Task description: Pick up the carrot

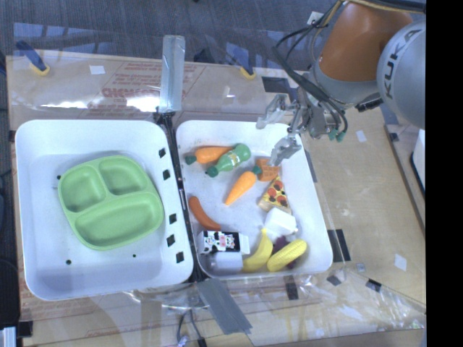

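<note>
Carrot [241, 186] lay in the right bin [316, 194], just below the green bottle [228, 158]. Gripper [283, 152] hung right of that bottle, fingers apart and empty, above a small orange piece [265, 170]. Risk judged: closing on that piece, or on the pizza slice [275, 195] beneath it, instead.

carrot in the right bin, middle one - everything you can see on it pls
The carrot is a plain orange cone, smooth and plastic-looking like a toy, with no green top visible. It lies flat on the floor of the right bin, near the middle, tilted: thick end up and to the right, tip down and to the left. Its thick end lies close to a small orange piece; contact is unclear. The gripper hangs up and to its right, apart from it.
</note>
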Robot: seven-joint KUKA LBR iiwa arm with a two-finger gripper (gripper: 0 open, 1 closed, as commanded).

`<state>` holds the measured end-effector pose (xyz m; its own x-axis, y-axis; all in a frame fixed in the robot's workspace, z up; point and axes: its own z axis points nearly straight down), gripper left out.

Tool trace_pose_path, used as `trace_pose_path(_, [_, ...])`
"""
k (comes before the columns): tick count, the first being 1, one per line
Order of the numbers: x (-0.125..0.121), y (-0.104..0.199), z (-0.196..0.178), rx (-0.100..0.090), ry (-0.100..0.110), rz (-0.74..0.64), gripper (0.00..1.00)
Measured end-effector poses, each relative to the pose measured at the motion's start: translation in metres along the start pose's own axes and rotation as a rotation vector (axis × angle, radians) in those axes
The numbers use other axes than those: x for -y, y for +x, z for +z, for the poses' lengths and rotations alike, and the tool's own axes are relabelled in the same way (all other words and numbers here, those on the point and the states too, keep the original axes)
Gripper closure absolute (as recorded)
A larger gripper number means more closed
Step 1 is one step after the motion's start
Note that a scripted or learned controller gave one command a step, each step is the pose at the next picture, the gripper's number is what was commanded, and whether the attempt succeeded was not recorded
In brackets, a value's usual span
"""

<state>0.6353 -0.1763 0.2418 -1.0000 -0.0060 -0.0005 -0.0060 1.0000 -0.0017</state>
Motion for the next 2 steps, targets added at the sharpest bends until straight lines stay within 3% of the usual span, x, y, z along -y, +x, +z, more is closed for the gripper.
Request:
trace_pose_path(1, [0.026, 0.004, 0.136, -0.004, 0.002, 0.173, 0.00])
trace_pose_path(2, [0.023, 0.001, 0.126, 0.005, 0.003, 0.164, 1.00])
